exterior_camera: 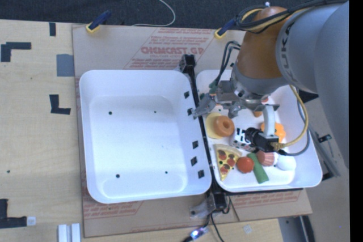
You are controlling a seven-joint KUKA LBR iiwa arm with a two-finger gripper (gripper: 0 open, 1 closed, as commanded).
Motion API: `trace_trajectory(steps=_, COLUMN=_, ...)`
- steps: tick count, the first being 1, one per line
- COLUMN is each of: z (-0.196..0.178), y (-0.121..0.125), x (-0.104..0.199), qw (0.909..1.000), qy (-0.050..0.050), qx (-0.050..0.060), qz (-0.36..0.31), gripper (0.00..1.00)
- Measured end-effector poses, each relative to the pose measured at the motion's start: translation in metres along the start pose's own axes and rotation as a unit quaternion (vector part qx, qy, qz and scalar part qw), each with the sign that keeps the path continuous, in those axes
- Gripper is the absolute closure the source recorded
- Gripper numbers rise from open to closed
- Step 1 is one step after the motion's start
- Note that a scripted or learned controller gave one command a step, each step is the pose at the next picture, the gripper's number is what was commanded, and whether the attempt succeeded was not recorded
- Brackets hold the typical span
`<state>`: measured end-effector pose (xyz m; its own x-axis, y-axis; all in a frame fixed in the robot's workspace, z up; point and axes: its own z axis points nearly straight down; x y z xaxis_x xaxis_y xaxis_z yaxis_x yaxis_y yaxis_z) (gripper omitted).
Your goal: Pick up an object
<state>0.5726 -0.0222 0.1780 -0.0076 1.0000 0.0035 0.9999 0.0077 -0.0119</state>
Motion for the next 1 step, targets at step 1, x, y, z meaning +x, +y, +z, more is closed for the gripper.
trace_trajectory(steps=1, z=-0.0054, y=-0.0446, x=-0.039, qw=1.0, qy=-0.002, qx=-0.003, qz=0.005, gripper=0.0)
